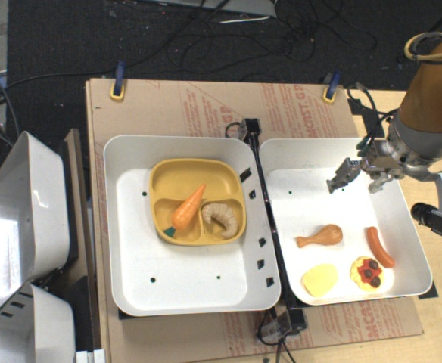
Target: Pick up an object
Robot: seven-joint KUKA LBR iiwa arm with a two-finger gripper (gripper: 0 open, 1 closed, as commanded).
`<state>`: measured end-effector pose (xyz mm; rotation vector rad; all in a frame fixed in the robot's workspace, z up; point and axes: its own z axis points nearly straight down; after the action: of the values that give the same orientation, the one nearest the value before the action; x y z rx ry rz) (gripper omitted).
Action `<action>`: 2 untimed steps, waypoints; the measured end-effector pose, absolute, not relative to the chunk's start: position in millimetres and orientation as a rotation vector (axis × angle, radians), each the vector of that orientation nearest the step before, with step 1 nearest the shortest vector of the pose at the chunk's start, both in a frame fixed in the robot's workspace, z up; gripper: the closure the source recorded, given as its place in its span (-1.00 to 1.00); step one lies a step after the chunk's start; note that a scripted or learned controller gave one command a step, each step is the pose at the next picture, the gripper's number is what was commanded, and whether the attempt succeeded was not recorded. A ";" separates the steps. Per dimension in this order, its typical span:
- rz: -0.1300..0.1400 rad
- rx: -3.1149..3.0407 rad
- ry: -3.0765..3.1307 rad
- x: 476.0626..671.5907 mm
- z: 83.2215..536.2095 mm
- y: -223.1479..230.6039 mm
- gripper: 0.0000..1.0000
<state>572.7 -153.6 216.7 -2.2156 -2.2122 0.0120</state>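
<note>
The right bin [304,157] holds a toy chicken drumstick [321,237], a red sausage [379,246], a pale yellow round piece [320,279] and a small tart with red and dark topping [369,273]. My gripper [359,178] hovers over the bin's upper right part, above and behind the drumstick and sausage. Its fingers stand apart, open, with nothing between them. In the left bin [130,278] a yellow divided plate [164,178] carries an orange carrot [188,206] and a pale shrimp [221,218].
Both bins sit on a brown board [206,108] held by yellow clamps [117,91] at the back. Black clips [260,237] line the seam between the bins. White containers [24,203] stand at the far left, with cables on the dark floor behind.
</note>
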 end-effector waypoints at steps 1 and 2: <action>0.000 -2.220 -2.223 575.5 223.6 -153.2 -1.00; 0.004 -2.214 -2.223 577.0 172.2 -142.8 -1.00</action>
<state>577.0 -142.8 172.2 -2.2144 -2.2228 0.0043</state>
